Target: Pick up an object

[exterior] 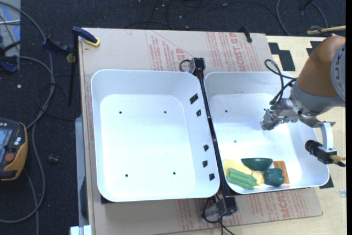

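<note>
you have two white bins side by side on the surface (pixel 165 47). the left bin (pixel 148 85) holds four small dark dots on its floor. the right bin (pixel 242 85) keeps its things at the near edge: one dark green bowl (pixel 257 163), one ridged green piece (pixel 241 178), one teal lump (pixel 274 176), one yellow piece (pixel 235 166), one orange card (pixel 280 165). the gripper (pixel 269 121) hangs above the right bin's floor, apart from that cluster; you cannot tell how its jaws stand. red mirrored print on the surface is unreadable.
</note>
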Tool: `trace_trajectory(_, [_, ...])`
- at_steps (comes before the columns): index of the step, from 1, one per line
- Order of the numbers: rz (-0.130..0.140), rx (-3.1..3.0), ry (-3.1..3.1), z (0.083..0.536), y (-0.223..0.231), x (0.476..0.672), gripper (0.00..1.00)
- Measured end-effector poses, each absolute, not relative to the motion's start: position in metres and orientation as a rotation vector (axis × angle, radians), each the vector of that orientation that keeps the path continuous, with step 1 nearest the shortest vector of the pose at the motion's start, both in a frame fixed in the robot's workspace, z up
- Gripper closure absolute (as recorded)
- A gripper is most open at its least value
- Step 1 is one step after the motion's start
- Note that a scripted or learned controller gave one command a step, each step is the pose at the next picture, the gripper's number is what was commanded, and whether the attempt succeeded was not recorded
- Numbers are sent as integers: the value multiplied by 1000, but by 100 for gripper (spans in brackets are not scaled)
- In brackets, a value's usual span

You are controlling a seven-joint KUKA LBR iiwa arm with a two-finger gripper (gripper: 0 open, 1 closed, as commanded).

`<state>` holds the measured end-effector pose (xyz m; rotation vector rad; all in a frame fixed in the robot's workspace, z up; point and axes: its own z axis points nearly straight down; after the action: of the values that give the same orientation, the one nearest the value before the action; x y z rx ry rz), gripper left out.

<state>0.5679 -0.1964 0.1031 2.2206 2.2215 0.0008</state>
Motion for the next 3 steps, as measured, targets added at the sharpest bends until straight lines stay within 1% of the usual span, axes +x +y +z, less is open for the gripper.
trace_trajectory(1, [4,2218,2220,155,-193,578,100])
trace_trajectory(2, [3,2219,2219,200,-199,580,100])
trace_trajectory(3, [4,2218,2218,262,-205,581,100])
